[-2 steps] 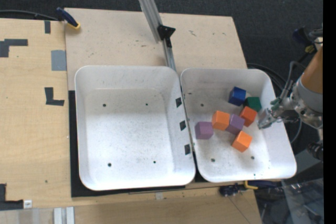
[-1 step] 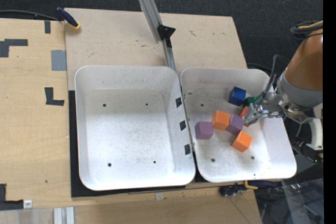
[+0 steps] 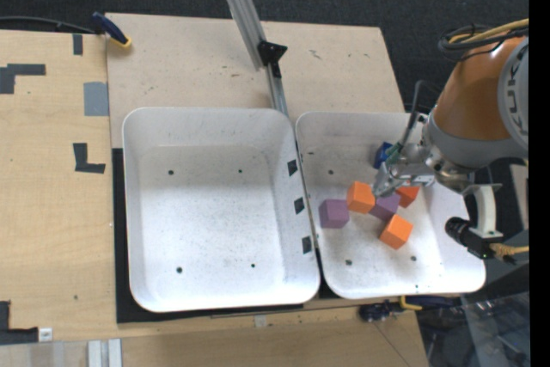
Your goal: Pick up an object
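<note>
Left bin (image 3: 146, 211) on the left, right bin (image 3: 344, 271) beside it, rims touching. In the right bin, left to right: purple cube (image 3: 333, 213), roughly square to the bin walls; orange cube (image 3: 362, 197) just beside it, turned a bit; second purple block (image 3: 386, 206) partly hidden; orange cube (image 3: 396, 231) rotated diamond-wise; small orange piece (image 3: 408, 194). No clear long axis on any. Gripper (image 3: 394, 176) low over the cluster; can't tell its state or whether it's grasping anything.

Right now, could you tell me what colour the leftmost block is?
Purple block, clearest in the camera view.
</note>
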Available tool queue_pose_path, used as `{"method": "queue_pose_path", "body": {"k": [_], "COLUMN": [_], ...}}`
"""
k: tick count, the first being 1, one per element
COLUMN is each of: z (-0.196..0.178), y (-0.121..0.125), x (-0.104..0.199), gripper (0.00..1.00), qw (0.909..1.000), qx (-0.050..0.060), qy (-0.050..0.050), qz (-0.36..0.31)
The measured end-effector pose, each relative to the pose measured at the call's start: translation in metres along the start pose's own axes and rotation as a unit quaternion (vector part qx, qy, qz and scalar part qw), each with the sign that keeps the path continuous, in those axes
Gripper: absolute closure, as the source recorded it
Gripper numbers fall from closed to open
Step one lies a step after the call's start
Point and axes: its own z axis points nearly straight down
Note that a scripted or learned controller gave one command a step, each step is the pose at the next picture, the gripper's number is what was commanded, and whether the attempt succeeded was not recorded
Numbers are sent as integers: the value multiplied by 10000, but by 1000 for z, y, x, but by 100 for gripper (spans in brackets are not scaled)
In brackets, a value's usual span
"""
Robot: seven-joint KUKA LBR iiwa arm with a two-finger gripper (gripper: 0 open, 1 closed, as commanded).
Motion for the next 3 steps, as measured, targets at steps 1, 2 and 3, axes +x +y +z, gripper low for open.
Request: {"method": "queue_pose_path", "body": {"k": [1,2,3], "z": [2,-12,-20], "y": [-5,-1,5], "x": [48,100,163], "gripper": [100,100,100], "qw": [10000,10000,10000], "qx": [5,-4,3], "qy": [-4,0,1], "qz": [4,-4,-9]}}
